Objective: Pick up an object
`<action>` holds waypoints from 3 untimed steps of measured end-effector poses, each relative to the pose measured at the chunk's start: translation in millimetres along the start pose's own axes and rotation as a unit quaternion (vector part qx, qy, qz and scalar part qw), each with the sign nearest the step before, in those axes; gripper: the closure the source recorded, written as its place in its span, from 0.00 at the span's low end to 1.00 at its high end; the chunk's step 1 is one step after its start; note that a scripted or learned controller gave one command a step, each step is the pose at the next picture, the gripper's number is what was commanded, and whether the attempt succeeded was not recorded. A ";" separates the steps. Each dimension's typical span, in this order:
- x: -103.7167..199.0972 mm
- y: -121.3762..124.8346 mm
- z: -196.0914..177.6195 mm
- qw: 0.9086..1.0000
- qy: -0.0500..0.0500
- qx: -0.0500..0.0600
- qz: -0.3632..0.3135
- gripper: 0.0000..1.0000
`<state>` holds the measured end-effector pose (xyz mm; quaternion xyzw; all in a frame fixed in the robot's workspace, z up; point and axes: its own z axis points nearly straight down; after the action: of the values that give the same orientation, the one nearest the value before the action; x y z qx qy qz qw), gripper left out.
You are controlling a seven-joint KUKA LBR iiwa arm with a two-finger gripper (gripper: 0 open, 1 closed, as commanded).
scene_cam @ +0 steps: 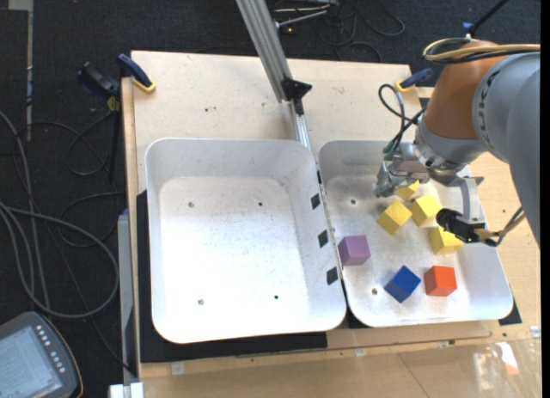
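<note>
Your pincer (398, 178) sits low in the right bin (361, 164), right at the yellow blocks (411, 209) clustered near its back wall, probably because that tight group offers the most targets. You can't tell from here whether it is spread or closed, or whether it has anything. The purple block (353, 249), blue block (401, 284) and orange block (440, 280) lie apart nearer the front, while the left bin (163, 164) waits alongside on the bench (215, 87).

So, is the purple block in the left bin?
No, the purple block lies in the right bin, near its left wall.
</note>
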<state>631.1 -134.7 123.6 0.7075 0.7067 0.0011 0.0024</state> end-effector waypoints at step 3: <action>14.2 12.8 -145.3 1.000 0.000 -0.001 -0.002 1.00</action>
<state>643.2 -120.2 268.9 0.7060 0.7082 0.0021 0.0034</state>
